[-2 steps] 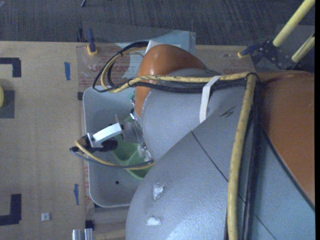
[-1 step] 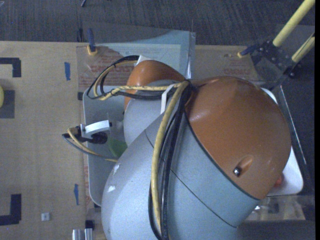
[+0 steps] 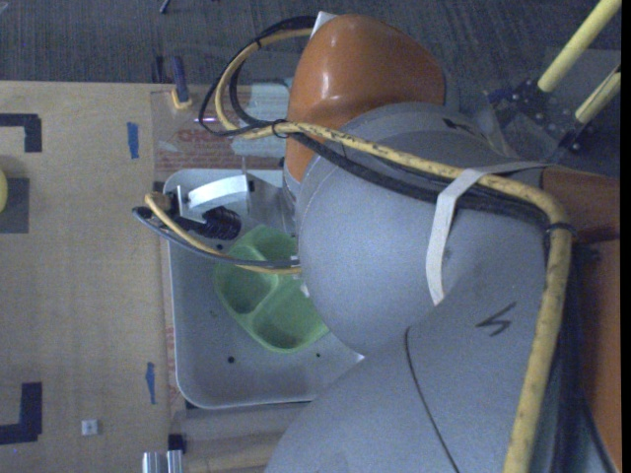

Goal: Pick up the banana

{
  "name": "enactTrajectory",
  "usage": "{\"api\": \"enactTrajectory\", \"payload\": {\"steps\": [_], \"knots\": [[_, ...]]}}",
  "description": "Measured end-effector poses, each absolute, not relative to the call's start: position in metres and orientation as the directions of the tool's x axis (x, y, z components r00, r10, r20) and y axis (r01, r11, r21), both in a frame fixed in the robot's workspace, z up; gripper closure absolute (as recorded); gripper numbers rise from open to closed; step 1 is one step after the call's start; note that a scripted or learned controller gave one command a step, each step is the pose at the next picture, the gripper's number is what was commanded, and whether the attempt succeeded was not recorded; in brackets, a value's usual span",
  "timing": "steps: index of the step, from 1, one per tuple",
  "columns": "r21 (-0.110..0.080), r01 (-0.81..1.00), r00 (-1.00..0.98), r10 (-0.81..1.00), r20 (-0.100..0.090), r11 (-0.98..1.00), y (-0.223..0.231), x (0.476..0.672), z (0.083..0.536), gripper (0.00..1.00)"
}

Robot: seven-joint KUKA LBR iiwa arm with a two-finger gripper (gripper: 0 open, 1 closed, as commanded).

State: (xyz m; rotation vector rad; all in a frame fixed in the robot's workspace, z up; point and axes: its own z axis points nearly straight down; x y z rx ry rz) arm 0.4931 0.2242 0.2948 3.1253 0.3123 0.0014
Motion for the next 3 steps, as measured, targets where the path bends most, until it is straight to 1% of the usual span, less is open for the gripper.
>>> {"api": "enactTrajectory", "payload": {"steps": [1, 2, 3], "knots": [[-0.003, 0.688, 0.726, 0.688, -0.005, -0.726, 0.225, 0.492, 0.219, 1.0], [-0.002, 0.518, 0.855, 0.518, -0.004, -0.855, 0.216, 0.494, 0.207, 1.0], [-0.002, 0.35, 0.937, 0.35, -0.004, -0.937, 0.224, 0.478, 0.135, 1.0]]}}
